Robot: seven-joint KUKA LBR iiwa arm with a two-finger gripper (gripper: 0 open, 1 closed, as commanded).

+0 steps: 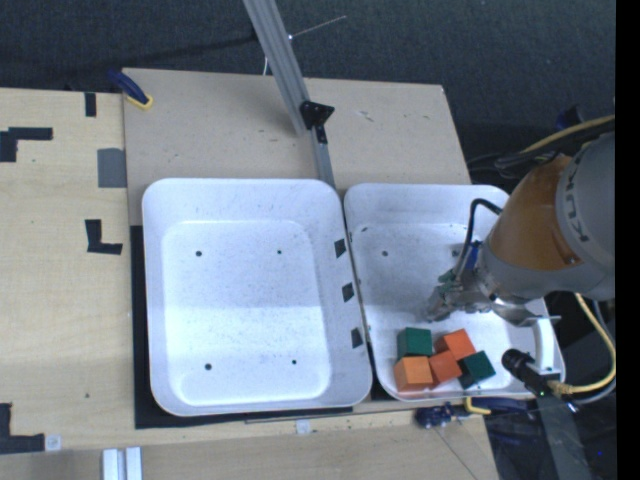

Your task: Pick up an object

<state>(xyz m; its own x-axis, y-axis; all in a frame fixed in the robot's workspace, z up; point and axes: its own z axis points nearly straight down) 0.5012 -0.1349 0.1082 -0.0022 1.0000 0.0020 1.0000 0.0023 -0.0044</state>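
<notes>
The grey arm with the orange band (535,230) reached in from 3 o'clock and hung over the right shallow white plastic bin (400,223). Its two-finger gripper (447,301) was low inside this bin, a little toward 5 o'clock from the bin's middle. From this slanted view I could not tell if the gripper was released or clenched, and no object was seen in it.

The objects lay together in the corner of the right bin at 6 o'clock, just beside the gripper. There was a dark green foam cube (414,343), a small orange foam cube (458,344) next to it at 3 o'clock, a bigger orange foam block (413,372) at 6 o'clock from the green one, and a second dark green cube (477,368) at 3 o'clock of the group. They seemed to touch each other.

The left shallow white plastic bin (160,268) stood beside the right one on the pale wooden bench (220,118). A grey metal rod (278,43) crossed the bench from 12 o'clock.
</notes>
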